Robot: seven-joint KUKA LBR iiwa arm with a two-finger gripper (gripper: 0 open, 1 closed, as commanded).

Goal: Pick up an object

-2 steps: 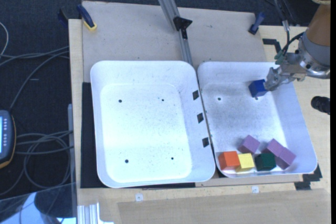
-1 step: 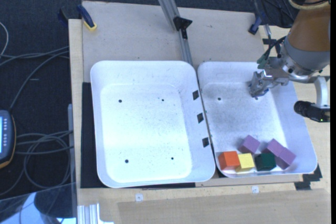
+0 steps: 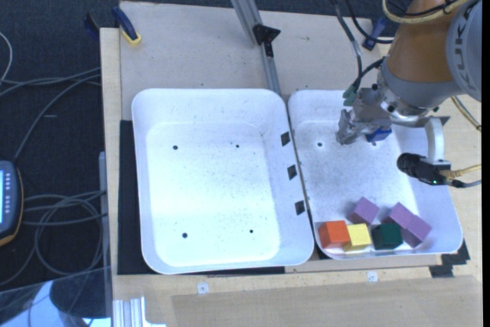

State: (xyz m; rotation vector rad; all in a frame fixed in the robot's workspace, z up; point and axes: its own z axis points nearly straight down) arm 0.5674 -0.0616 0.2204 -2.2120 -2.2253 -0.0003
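Blocks [image 3: 373,226] bunched at the right bin's [image 3: 331,172] lower edge — gripper [image 3: 348,130] hovers upper right, well apart — its grip, can't tell

Arm [image 3: 429,34] above right bin [image 3: 337,172]; blocks [image 3: 375,230] cornered

Five blocks [image 3: 373,227] and two bins [image 3: 207,107].

bins [image 3: 207,107]: smooth white plastic, speckled
worktop [image 3: 191,42]: matt pale wood
arm shell [image 3: 429,27]: glossy orange
blocks [image 3: 356,236]: matt, coloured
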